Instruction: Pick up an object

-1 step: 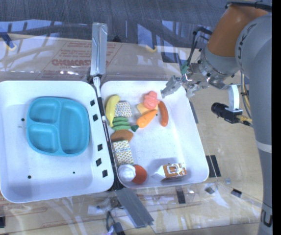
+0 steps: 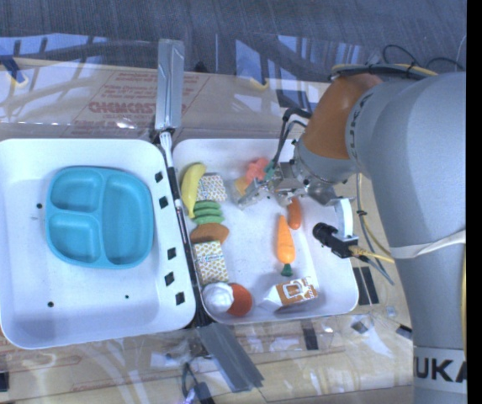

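the carrot [image 2: 286, 241], a smooth orange cone with a small green tip, lay in the right bin [image 2: 341, 297], just below and slightly right of the tool [image 2: 262, 186]. a small orange-pink piece [image 2: 256, 171] sat right beside the tool's metal end, touching or nearly so. whether the tool was released or clenched could not be told, since its end was blurred against the white floor. along the bin's left wall ran a curved yellow banana [image 2: 192, 187], a stacked toy sandwich [image 2: 209, 222] in green, orange and brown, and patterned flat packets. a round orange-red ball [image 2: 240, 300] and a small printed carton [image 2: 295, 292] lay by the lower wall. the left bin [image 2: 22, 310] held a glossy blue divided plate [image 2: 102, 216]. both bins rested on the bench [image 2: 72, 99].
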Controlling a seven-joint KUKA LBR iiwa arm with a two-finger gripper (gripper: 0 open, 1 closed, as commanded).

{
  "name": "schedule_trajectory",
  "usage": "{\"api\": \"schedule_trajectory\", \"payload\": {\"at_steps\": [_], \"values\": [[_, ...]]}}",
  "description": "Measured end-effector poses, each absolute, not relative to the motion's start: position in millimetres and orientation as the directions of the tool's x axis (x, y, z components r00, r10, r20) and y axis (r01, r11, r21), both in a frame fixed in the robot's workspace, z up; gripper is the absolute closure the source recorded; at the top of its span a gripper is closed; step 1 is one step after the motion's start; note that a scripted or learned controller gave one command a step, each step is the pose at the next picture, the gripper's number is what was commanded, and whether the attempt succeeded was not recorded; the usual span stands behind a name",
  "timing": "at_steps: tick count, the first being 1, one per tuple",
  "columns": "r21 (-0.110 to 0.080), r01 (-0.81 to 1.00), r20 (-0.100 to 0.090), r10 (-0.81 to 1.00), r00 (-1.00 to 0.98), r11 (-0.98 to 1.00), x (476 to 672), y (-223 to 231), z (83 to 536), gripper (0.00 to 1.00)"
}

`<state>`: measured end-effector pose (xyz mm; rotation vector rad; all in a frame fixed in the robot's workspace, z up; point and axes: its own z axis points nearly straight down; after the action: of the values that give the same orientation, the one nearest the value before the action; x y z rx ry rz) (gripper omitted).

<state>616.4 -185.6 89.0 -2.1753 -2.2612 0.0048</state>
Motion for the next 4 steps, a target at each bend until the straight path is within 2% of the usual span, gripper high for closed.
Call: {"api": "schedule_trajectory", "payload": {"at_steps": [1,2,3,4], "values": [[-0.001,0.973,0.007,0.973,-0.231,0.231,573.2,-206,91,0.0],[-0.005,0.939,0.003,0.939,-0.344,0.344,655.5,-165,88,0.0],[-0.018,0.938,0.008,0.938,-0.347,0.347,653.2,-165,94,1.0],[-0.017,0.937,0.007,0.938,-0.348,0.348,653.9,-165,94,0.0]]}}
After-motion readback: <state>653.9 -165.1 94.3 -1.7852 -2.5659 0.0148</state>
